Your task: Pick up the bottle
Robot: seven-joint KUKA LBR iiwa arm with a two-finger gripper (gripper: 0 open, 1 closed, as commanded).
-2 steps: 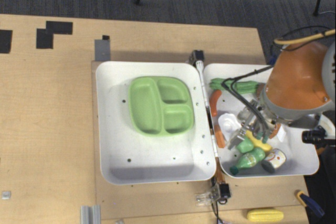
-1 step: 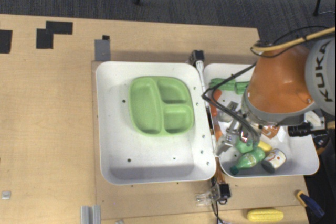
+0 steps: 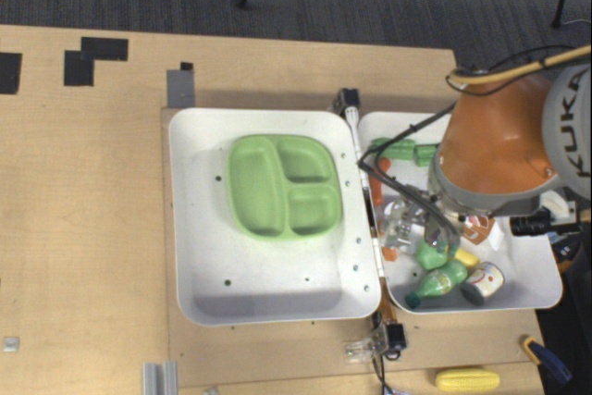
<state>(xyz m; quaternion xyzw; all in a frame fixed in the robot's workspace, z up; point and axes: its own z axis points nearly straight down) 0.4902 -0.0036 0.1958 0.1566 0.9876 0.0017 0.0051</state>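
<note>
A green bottle [image 3: 442,281] lies on its side near the front edge of the right bin [image 3: 518,299], its darker cap end pointing to the front left. My gripper [image 3: 413,228] hangs low over the middle of that bin, just behind and to the left of the bottle, among the clutter. The orange wrist band and grey arm cover much of the bin behind it. Nothing is visibly held.
The left bin [image 3: 199,287] holds a green divided plate [image 3: 282,185]. In the right bin lie a green stick-like item [image 3: 405,151] at the back, a grey and white cylinder [image 3: 484,282] beside the bottle, and small orange and red pieces. A yellow object [image 3: 467,378] rests on the bench in front.
</note>
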